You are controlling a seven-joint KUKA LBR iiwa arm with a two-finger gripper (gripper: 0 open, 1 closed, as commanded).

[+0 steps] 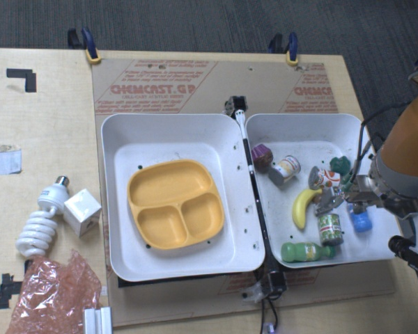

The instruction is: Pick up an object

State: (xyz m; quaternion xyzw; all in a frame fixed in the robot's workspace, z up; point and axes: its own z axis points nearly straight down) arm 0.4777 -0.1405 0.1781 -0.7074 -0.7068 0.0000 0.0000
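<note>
Wooden bench (pixel 42 117) bearing two white bins; left bin (pixel 118 152) holds a yellow divided plate (pixel 175 204). Gripper (pixel 331 202), finger state unclear, hovers in the right bin (pixel 292 127), banana (pixel 303 207) just left, green-labelled can (pixel 329 229) directly below.

The arm (pixel 404 155) shows at the right rim of the right bin (pixel 303 120) as a broad, rounded orange band, with a grey collar beneath it on the side toward the bin. From that collar a cluster of dull metal and grey wrist parts juts out over the bin, angular and blocky, ending in the gripper (pixel 329 202), which is small, silvery and too blurred to make out in detail. A thin black cable (pixel 364 139) loops beside the orange band, and a black fitting (pixel 402 245) sits below the collar.
</note>
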